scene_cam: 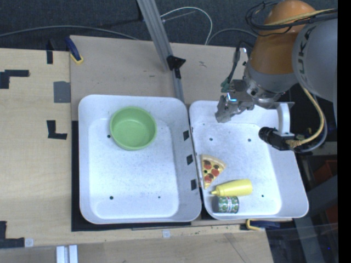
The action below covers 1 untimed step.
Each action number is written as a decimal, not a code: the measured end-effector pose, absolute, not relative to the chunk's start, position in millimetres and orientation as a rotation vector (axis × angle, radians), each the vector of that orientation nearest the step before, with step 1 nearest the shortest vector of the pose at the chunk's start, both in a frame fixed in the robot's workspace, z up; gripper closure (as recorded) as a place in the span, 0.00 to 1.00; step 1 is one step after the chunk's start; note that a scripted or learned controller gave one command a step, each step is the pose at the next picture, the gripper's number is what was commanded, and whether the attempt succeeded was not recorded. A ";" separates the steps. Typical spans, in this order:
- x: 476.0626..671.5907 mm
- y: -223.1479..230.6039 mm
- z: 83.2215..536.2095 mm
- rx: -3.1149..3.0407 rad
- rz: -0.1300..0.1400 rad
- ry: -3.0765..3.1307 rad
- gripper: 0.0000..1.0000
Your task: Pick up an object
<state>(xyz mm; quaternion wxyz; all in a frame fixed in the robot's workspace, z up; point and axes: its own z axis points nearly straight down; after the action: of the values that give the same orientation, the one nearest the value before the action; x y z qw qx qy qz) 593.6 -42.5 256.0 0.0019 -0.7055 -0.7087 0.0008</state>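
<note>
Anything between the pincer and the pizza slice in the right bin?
No. In the camera view, only bare white bin floor lies between the pincer and the pizza slice.

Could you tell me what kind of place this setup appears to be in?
Probably a robotics lab bench for pick-up trials: a grey and orange arm with its claw above two white bins, which hold toy-like items such as a green bowl and a pizza slice.

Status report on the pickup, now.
Pincer over right bin's far edge. Pizza slice, yellow bottle, can lie untouched near front. Path clear.
</note>
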 end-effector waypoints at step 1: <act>568.5 7.7 239.4 -2.212 0.004 -2.224 1.00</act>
<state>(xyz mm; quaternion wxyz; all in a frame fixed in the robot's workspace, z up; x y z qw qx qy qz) 568.5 7.7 239.4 0.0023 -0.7051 -0.7091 0.0013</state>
